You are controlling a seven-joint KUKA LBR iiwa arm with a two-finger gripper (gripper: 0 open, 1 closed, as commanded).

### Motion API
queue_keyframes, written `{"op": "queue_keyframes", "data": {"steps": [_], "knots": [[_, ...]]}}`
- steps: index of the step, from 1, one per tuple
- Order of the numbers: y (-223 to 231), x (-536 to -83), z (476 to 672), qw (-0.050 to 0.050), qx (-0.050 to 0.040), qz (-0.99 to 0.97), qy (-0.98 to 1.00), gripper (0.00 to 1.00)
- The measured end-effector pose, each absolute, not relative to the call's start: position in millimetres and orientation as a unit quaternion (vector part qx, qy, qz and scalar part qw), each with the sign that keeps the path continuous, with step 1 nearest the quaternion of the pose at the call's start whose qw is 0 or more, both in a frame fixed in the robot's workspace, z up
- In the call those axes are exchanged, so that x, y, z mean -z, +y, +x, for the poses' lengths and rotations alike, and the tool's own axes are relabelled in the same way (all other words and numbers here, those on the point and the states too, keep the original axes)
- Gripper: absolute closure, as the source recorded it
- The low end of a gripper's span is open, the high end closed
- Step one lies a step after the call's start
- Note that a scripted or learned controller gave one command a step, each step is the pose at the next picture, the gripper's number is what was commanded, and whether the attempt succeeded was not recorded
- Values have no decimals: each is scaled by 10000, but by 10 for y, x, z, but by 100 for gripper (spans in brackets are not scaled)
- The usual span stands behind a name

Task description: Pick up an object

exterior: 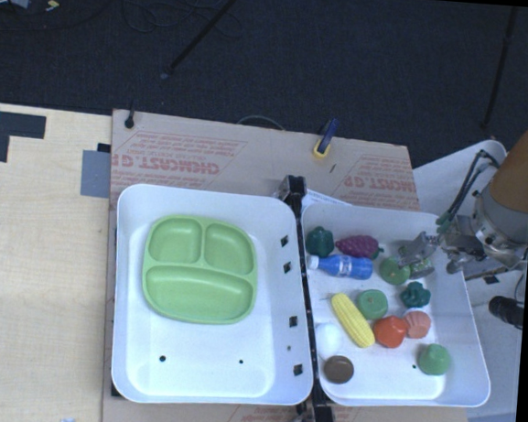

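The right bin (470,380) holds several toy foods: a purple piece (357,246), a blue bottle (344,267), a yellow corn cob (353,320), a red tomato (389,331), a brown round piece (338,369) and several green pieces. My gripper (442,258) hovers over the bin's upper right part, open, with nothing between its fingers. Its left finger (419,249) stands just above and to the right of a round green piece (394,270). A small teal piece (415,294) lies just below the gripper.
The left bin (141,351) holds a light green divided plate (201,269). A black divider (298,291) runs between the two bins. The arm's orange band (524,173) rises at the right edge. Cardboard (204,159) lies under both bins.
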State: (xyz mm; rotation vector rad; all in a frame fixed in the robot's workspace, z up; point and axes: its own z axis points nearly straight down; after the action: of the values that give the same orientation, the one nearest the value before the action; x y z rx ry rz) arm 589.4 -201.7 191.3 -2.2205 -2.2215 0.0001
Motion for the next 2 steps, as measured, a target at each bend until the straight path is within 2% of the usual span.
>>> {"op": "queue_keyframes", "data": {"steps": [2], "knots": [[-1898,-885,5874,22,-13,-7064,-7078,0]]}}
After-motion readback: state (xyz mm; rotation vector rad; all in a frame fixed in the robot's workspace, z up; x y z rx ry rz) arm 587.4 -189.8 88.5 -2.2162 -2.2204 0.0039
